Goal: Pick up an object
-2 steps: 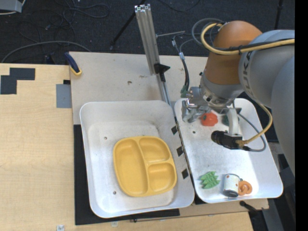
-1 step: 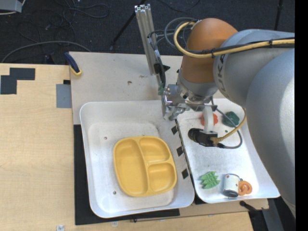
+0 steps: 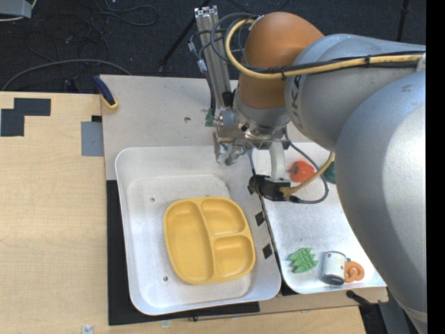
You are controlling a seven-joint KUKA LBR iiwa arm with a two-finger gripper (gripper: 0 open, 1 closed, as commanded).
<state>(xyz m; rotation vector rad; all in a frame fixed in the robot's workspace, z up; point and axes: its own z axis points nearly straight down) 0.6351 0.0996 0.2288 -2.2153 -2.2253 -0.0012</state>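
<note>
We see the gripper (image 3: 229, 155) above the left bin's (image 3: 139, 186) far rim, beyond a yellow divided plate (image 3: 208, 240) lying inside.

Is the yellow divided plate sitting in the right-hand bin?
No, the yellow divided plate lies flat in the left bin, while the right bin holds the small green toy.

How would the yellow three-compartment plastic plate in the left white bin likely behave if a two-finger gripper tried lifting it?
The yellow three-compartment plastic plate looks rigid and thin-walled, so probably light. It lies flat, so it is unlikely to roll. Gripped by its raised rim, its width might make it tilt.
</note>
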